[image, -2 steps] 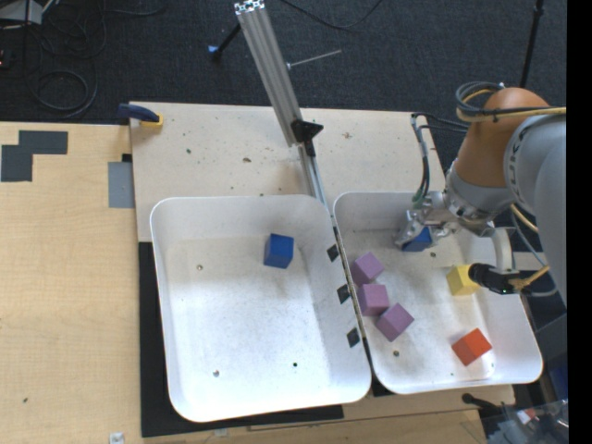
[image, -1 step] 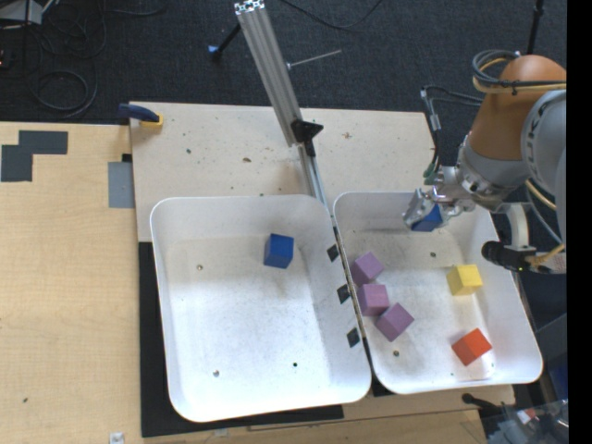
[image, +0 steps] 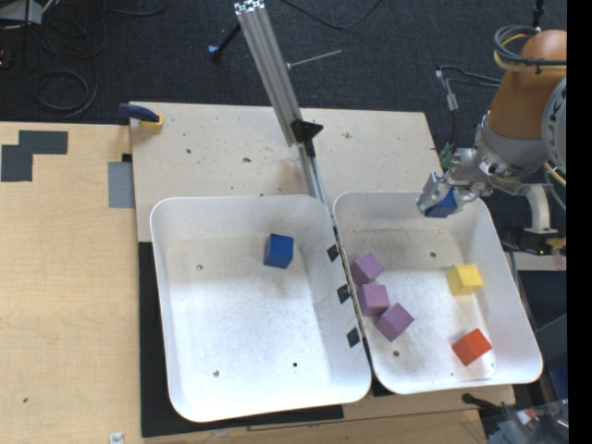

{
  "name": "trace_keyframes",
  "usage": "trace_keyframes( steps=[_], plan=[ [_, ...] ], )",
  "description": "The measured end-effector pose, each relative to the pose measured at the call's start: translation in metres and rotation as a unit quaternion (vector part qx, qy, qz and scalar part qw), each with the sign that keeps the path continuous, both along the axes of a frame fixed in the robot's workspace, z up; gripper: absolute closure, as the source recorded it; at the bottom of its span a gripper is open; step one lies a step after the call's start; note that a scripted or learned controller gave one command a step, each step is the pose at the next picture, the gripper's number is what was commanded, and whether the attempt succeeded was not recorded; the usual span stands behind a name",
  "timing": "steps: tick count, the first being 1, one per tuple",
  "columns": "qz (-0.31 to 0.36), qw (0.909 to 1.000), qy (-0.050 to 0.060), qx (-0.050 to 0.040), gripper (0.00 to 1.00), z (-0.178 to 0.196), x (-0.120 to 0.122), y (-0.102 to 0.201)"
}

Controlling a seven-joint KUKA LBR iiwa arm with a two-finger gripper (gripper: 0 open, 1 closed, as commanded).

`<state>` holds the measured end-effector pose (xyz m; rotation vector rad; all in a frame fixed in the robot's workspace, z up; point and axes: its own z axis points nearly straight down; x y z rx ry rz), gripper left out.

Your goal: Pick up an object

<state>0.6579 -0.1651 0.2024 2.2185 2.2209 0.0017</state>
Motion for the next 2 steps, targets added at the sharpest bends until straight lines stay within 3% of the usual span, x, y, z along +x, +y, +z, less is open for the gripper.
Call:
trace_keyframes(
  steps=[2],
  plan=[
    [0.001,1.0000,0.001,0.0003,1.00,0.077,-0.001,0.002]
  ],
)
